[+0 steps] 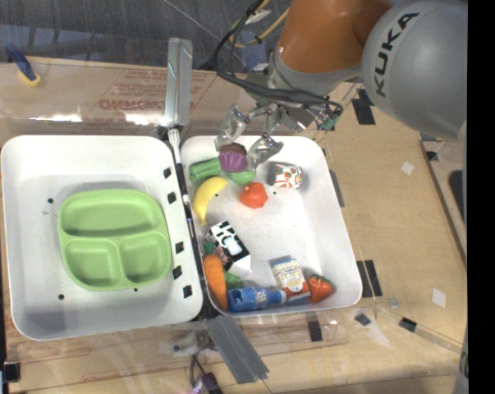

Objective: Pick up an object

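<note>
Step in hand, as you'd judge it: the grasp itself, at the far end of the right bin. Your end effector hangs with its fingers spread apart, one on each side of the purple toy, which sits between and slightly below the fingertips. No contact visible on either finger; nothing is held yet.

Landmark: the purple toy.
- It rests on a green vegetable toy, which runs out towards the left bin.
- Yellow banana just nearer the camera.
- Red tomato-like toy near, towards the arm and closer to the camera.
- Small patterned cup beside it, on the arm's side.

Next move likely calls for you to lower slightly, close on the purple toy, then lift straight. Risk: the crowded neighbours may get nudged or pinched along with it.
</note>
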Tool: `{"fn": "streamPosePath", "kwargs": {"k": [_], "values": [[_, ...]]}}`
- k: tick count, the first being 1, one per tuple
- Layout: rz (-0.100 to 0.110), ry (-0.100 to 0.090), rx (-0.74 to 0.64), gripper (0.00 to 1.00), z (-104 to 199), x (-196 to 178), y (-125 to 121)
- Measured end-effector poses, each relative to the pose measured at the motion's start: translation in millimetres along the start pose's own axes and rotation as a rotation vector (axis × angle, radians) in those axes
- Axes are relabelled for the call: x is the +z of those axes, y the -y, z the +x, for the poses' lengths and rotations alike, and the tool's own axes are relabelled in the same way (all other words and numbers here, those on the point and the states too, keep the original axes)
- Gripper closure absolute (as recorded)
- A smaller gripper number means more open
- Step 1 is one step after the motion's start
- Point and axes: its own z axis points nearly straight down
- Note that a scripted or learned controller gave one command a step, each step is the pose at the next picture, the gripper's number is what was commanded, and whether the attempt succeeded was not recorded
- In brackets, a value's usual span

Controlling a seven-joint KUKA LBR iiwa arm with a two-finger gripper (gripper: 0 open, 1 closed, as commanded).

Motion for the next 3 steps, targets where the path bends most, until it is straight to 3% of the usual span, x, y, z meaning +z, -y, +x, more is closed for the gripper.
{"fn": "streamPosePath", "kwargs": {"k": [1,2,3], "values": [[0.002,-0.003,0.168,1.00,88,-27,-23],[-0.010,-0.010,0.068,1.00,154,76,-47],[0.001,-0.003,0.123,1.00,131,56,3]]}}
